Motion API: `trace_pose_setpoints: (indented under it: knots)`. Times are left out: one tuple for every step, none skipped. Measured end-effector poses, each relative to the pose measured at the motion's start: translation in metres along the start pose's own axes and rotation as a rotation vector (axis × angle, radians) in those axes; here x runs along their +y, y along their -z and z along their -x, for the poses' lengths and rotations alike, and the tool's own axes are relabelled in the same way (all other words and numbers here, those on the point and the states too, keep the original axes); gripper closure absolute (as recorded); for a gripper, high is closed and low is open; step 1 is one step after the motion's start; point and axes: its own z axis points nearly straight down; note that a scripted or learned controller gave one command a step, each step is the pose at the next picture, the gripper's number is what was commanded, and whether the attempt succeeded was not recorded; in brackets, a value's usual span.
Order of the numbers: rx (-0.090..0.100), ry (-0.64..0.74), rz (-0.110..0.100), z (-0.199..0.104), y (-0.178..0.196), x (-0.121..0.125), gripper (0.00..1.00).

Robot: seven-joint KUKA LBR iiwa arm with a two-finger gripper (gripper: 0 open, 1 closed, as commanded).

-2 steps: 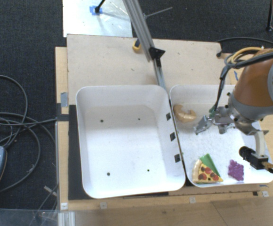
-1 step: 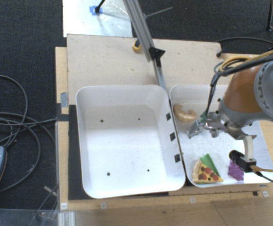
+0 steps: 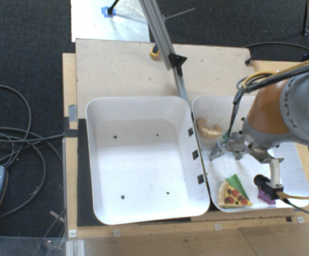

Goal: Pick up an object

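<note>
From the overhead camera, the arm reaches in from the side and bends down over the right bin. Its gripper hangs low above the middle of that bin, close to the wall it shares with the left bin. Whether the gripper is apart or together I cannot tell; the metal there blurs into one grey lump, and I see nothing held in it.

The things to be picked all lie in the right bin. A tan bread roll sits toward the bin's far end, against the shared wall and just beyond the gripper. A toy pizza slice lies at the bin's near end, and a small purple piece lies beside it along the same front wall.

My guess is the roll is the target, since the gripper is nearest to it. Being so tight against the wall, it could be awkward to grasp.
</note>
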Motion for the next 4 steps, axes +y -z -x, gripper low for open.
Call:
trace_pose_setpoints:
  knots:
    - [0.0,-0.001,0.005,0.0,0.012,0.001,1.0]
    - [-0.001,0.003,0.009,-0.001,0.074,-0.004,1.0]
    - [-0.002,0.005,0.009,-0.003,0.118,0.0,1.0]
    - [-0.002,0.006,0.009,-0.003,0.161,0.001,1.0]
